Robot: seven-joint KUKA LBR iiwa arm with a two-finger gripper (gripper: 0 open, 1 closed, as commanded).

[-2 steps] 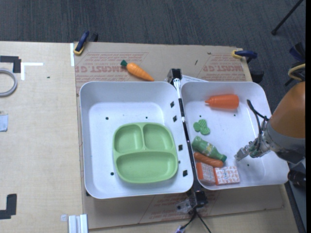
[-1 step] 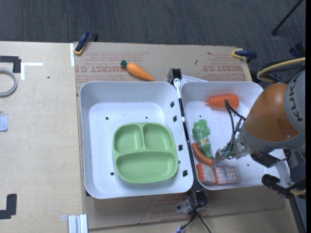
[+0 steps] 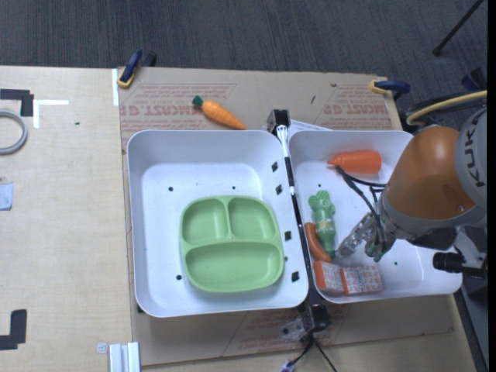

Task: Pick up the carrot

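Note:
A small orange carrot [image 3: 221, 114] with a green top lies on the brown cardboard behind the left bin, outside both bins. A second, stubbier orange carrot-shaped piece [image 3: 357, 161] lies at the back of the right bin [image 3: 422, 285]. My gripper [image 3: 364, 240] is low in the right bin, near its middle. It is just right of a green toy [image 3: 322, 212] and above a printed packet [image 3: 349, 279]. It is well apart from both orange pieces. Nothing shows in its grasp.
The left bin [image 3: 155, 208] holds a green divided plate [image 3: 231, 243]. A red-orange sausage-shaped item [image 3: 313, 242] lies by the right bin's left wall. Black clips [image 3: 278, 119] join the bins at the middle. Blue clamps [image 3: 130, 67] hold the cardboard's corners.

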